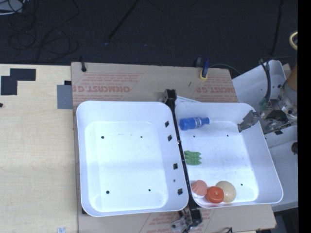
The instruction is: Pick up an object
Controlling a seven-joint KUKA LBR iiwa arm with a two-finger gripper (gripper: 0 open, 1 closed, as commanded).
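The right bin holds several objects. A blue bottle lies on its side near the bin's far left corner. A small green, pod-like item rests by the left wall. In the near corner sit a pink piece, a red round object and a beige round one, bunched together. My gripper hovers over the bin's far right rim, well right of the bottle. It is open, one grey finger jutting left, with nothing between its fingers.
The left bin stands beside the right one, a black divider running between them. Both rest on cardboard atop a light wooden bench. A white cover lies at the right, by the arm.
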